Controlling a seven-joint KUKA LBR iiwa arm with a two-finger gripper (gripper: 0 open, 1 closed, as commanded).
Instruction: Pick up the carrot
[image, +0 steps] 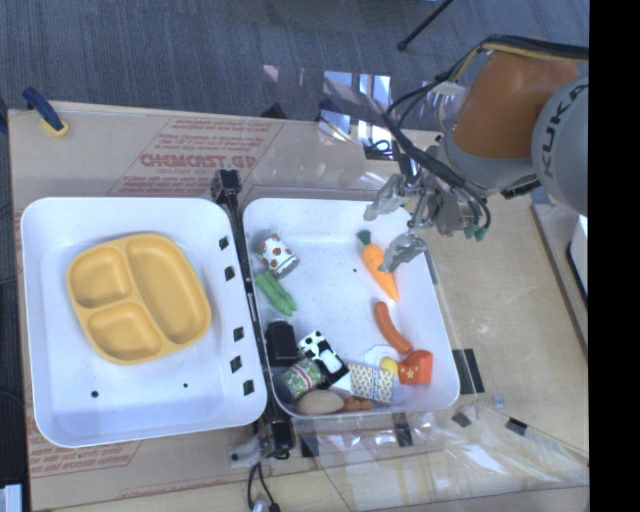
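Orange carrot (381, 270) lying in the right bin (440, 300), toward its upper right part, green top pointing up and away, tapered tip pointing down toward the bin's near side. Gripper (397, 222) poised just above and beside the carrot's top end, fingers spread apart, one finger (381, 201) up by the bin's far rim, the other (404, 249) low beside the carrot's right flank; nothing clamped between them. Grey arm (545, 100) with orange band reaching in from the right. Below the carrot, a reddish sausage (391, 327), slanted, apart from the carrot. Further down, a small red box (416, 368) and a crowd of toy items along the near edge, among them a black-and-white cow-patterned piece (322, 351) and a small can (300, 379). Near the right bin's left wall, a green pepper-like piece (275, 291) and, above it, a small tin (278, 254) tipped on its side. Left bin (40, 380) holding a yellow divided plate (137, 296) with three compartments. Blue-and-yellow clamp (44, 111) at the bench's far left corner.
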